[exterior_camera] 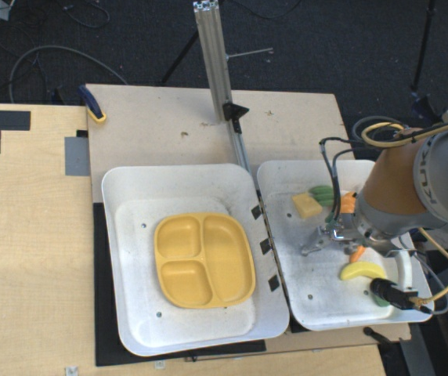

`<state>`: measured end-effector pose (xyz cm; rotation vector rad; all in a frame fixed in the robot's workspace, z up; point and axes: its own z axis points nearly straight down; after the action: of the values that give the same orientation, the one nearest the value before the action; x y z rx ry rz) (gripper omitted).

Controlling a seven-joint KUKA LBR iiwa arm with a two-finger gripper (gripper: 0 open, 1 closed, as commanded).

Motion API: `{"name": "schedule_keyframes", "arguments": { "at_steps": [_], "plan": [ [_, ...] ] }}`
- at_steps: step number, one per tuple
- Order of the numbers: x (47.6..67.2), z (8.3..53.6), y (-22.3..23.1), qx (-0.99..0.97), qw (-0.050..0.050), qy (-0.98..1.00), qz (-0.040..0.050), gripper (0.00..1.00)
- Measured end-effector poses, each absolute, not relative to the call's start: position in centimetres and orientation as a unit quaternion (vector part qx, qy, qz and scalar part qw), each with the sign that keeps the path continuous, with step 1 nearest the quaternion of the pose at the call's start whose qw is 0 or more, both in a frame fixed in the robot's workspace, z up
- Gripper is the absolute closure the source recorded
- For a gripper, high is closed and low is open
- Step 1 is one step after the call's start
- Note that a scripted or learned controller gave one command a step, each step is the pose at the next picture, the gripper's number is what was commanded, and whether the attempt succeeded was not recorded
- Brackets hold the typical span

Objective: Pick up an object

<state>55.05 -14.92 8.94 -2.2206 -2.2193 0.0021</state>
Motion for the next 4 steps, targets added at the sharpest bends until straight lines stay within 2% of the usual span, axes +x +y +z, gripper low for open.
{"name": "schedule_keyframes", "arguments": {
  "at_steps": [1,4],
  "plan": [
    [55.2,10.2,-15.1,-0.709,-0.001,-0.705,-0.0008,1.00],
    [55.0,27.4,-14.7,-0.707,-0.001,-0.708,-0.0007,1.00]
  ]
}}
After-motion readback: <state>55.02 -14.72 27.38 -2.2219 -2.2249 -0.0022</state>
